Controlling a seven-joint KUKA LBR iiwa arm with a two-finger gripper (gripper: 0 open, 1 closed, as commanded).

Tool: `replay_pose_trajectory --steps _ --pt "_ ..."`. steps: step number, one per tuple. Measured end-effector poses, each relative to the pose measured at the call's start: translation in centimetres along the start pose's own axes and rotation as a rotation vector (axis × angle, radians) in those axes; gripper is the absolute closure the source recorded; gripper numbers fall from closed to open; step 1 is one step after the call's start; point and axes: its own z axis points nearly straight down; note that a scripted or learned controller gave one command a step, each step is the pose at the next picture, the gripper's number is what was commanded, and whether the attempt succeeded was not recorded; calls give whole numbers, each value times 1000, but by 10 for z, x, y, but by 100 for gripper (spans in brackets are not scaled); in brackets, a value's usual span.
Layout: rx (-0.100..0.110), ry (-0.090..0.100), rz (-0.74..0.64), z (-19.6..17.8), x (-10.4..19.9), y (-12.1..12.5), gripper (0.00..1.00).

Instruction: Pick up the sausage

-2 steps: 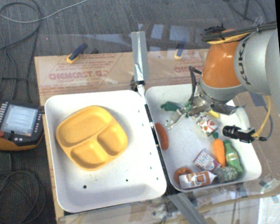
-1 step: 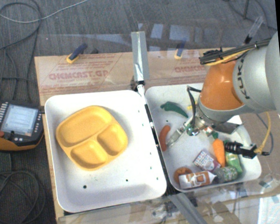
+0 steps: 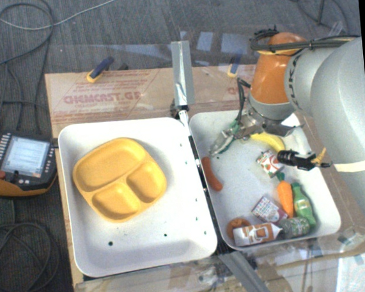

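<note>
While the small reddish-brown sausage [image 3: 211,173] lies against the right bin's [image 3: 331,221] left wall, end effector [image 3: 221,145], released, should descend alongside it.

Two bins side by side: the gripper [image 3: 224,141] hangs over the far half of the right bin [image 3: 331,224], the arm [image 3: 332,95] reaching in from its right. The sausage [image 3: 211,174] lies just nearer than the gripper, against the bin's left wall. A banana [image 3: 269,141] lies right of the gripper; a carrot [image 3: 285,196], a bottle [image 3: 302,205] and a ketchup bottle [image 3: 258,233] lie nearer and right, toward the near wall. The left bin [image 3: 115,245], left of the gripper, holds a divided tray [image 3: 119,178]
</note>
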Motion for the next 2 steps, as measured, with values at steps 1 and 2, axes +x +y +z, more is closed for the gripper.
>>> replay_pose_trajectory --steps 1,2 --pt "7 4 -114 -95 78 -1 0" --pt "10 5 -79 -27 28 -58 0"
